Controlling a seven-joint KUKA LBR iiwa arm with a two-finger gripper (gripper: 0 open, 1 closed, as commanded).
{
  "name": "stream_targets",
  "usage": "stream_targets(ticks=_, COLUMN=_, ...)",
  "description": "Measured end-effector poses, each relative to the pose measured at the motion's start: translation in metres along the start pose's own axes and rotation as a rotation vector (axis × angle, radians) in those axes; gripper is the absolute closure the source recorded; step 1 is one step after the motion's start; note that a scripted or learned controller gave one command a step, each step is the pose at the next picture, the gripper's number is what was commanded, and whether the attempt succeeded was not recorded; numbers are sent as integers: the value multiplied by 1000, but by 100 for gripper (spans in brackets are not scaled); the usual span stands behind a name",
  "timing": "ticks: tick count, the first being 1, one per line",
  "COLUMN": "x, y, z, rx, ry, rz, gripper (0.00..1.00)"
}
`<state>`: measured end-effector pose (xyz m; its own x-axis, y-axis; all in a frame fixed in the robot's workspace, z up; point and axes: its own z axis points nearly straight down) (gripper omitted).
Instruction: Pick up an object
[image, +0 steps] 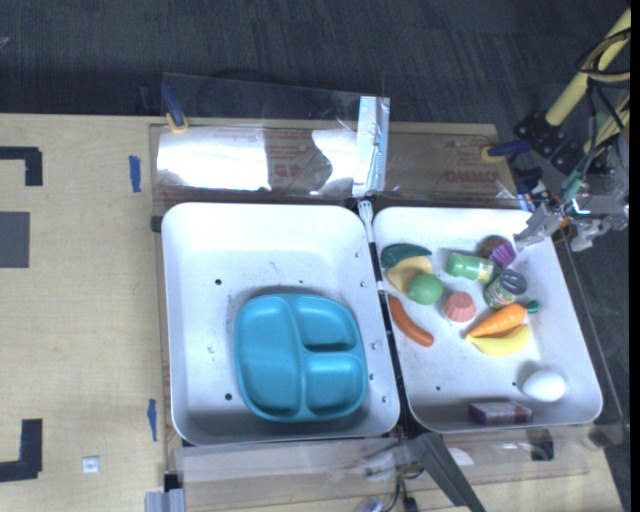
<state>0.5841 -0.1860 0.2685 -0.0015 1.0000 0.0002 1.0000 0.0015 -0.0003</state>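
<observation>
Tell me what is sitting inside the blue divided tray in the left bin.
The blue divided tray shows three bare compartments, nothing lying in any of them. It rests on the floor of the left bin. The patch of bin floor beneath the tray is covered, so that cannot be checked.

Faint reddish printing marks the brown cardboard strip behind the right-hand shallow white bin, and more of it shows through the clear plastic sheet behind the left-hand shallow white bin, but no word of it can be read. The small round tin with a printed lid and the small dark red box carry markings too small to read.
</observation>
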Motion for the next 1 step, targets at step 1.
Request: stream_targets(ticks=1, x=-22, y=-15, z=164, rx=7, ry=4, rz=-148, gripper=0)
